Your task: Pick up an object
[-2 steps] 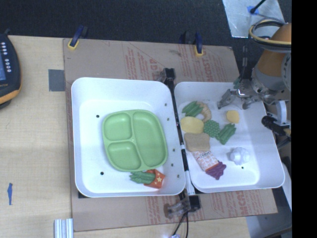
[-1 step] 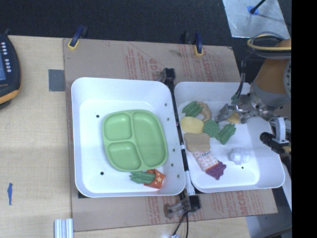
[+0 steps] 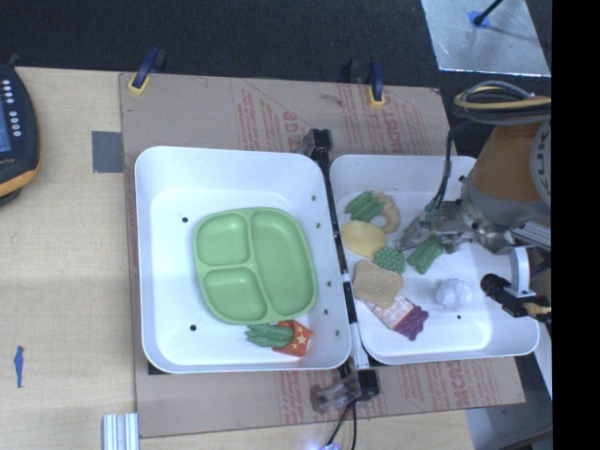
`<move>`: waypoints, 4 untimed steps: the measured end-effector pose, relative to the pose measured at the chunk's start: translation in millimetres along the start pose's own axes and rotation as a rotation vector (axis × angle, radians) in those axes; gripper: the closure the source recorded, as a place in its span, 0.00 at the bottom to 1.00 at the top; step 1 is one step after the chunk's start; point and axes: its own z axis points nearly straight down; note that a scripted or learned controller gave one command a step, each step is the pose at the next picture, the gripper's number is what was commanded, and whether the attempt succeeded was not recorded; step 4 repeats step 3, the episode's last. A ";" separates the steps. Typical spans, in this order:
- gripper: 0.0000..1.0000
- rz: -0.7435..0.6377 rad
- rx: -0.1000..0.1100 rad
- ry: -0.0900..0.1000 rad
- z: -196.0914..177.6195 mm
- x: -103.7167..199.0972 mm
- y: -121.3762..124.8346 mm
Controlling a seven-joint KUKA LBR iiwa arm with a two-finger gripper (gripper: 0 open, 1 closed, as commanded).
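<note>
My gripper [image 3: 424,235] reaches down into the right bin [image 3: 469,340] from the right, below the arm's orange band [image 3: 511,162]. Its tip is right by a dark green ridged toy [image 3: 426,255], which lies just under it. I cannot make out whether they touch. Close by on the left lie a yellow lemon-like toy [image 3: 362,238], a small green bumpy piece [image 3: 390,260] and a tan bread slice [image 3: 377,283]. A green piece with a tan ring [image 3: 374,206] lies further back. A white lump [image 3: 454,293] and a purple piece [image 3: 412,321] lie nearer the front.
The left bin [image 3: 159,251] holds a green divided plate [image 3: 254,264] and a red and green toy [image 3: 279,337] near its front wall. Black clips sit on the seam between the bins. A handheld pendant [image 3: 14,129] lies at the far left of the bench.
</note>
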 end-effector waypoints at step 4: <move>1.00 -0.008 -0.016 0.001 -108.5 138.6 84.4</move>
